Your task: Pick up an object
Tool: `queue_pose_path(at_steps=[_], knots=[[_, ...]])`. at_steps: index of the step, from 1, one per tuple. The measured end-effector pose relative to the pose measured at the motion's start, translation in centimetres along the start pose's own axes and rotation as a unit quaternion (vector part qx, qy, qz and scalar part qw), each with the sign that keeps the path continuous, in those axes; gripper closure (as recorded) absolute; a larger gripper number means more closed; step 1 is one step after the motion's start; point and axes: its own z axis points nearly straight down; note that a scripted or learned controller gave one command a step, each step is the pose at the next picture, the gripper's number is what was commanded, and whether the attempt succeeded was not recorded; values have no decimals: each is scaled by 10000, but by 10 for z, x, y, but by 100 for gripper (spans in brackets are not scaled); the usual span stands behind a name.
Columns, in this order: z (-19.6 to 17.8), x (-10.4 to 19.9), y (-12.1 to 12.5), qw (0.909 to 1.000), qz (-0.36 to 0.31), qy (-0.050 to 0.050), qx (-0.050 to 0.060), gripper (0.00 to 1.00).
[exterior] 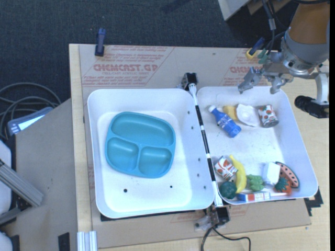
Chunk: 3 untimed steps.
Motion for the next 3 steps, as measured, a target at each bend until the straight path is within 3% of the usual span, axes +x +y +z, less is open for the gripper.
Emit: queue_pose_path(at_steps=[1,2,3], knots=[[118,23,-86,10000,5,4,12,0],[166,-2,-43,10000,5,-2,-4,0],[156,-1,-43,10000,7,-3,-8,100]])
